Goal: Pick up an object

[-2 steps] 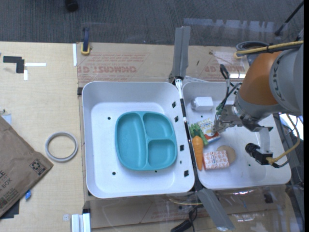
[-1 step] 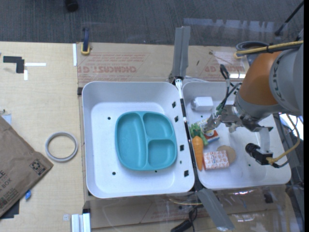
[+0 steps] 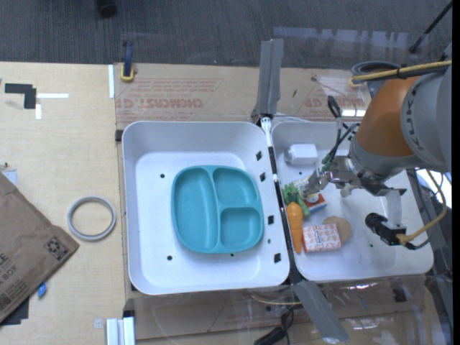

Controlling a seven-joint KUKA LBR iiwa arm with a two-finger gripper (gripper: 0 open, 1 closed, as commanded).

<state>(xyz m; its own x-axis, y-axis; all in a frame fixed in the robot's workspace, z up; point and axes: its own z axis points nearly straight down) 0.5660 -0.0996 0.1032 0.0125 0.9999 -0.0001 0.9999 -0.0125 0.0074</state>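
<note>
Looking down on the right bin (image 3: 359, 261), I see the pickable items grouped at its left side: an orange carrot (image 3: 295, 226) lying along the left wall, a small red-and-white carton (image 3: 321, 238) just beside it, a tan round piece (image 3: 340, 228) touching the carton's far side, a green leafy item (image 3: 293, 193) above the carrot, and a white block (image 3: 302, 152) near the bin's back. The gripper (image 3: 316, 185) hangs low over the green item and a red-edged piece (image 3: 317, 204) next to it; I cannot tell from this view whether it is parted or closed, or whether anything sits in it. The arm (image 3: 402, 124), grey with an orange band, enters from the right, cables trailing over the bin.

The left bin (image 3: 144, 164) holds a teal divided plate (image 3: 216, 208), three compartments, lying flat near the middle. Both bins rest on brown printed cardboard (image 3: 187, 92). To the left, the pale wooden bench (image 3: 50, 157) carries a tape ring (image 3: 91, 216) and a cardboard box corner (image 3: 25, 257). Dark carpet (image 3: 215, 13) runs along the top.
</note>
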